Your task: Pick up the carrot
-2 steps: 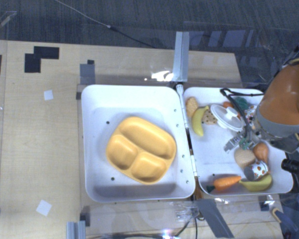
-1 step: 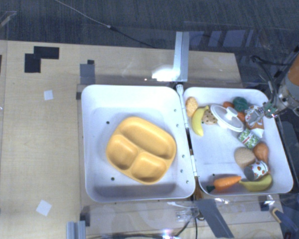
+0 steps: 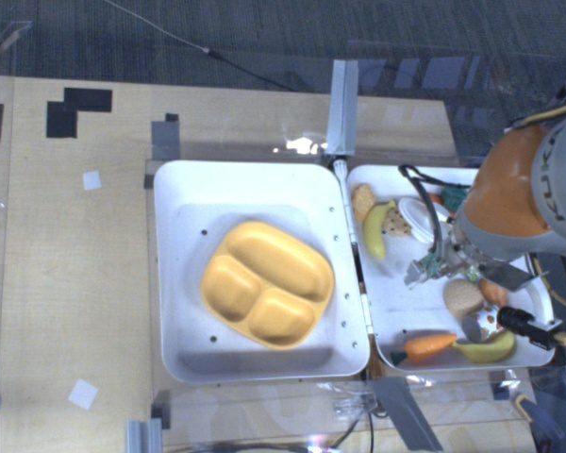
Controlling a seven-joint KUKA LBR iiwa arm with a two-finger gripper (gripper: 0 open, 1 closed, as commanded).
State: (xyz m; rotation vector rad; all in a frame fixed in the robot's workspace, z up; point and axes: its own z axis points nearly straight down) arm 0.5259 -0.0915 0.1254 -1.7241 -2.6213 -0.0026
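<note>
The orange carrot (image 3: pixel 429 345) lies on its side along the front wall of the right bin (image 3: pixel 387 300), its tip pointing left. My gripper (image 3: pixel 441 267) hangs over the middle of that bin, above and slightly right of the carrot and apart from it. The grey arm with its orange band (image 3: pixel 509 196) reaches in from the right and hides part of the bin's right side.
Around the carrot lie a yellow-green fruit (image 3: pixel 491 349), a beige round item (image 3: pixel 462 297) and a small grey piece (image 3: pixel 479 325). A banana (image 3: pixel 375 229) and a white round object (image 3: pixel 417 217) sit at the back. The left bin (image 3: pixel 179 206) holds a yellow divided tray (image 3: pixel 267 281).
</note>
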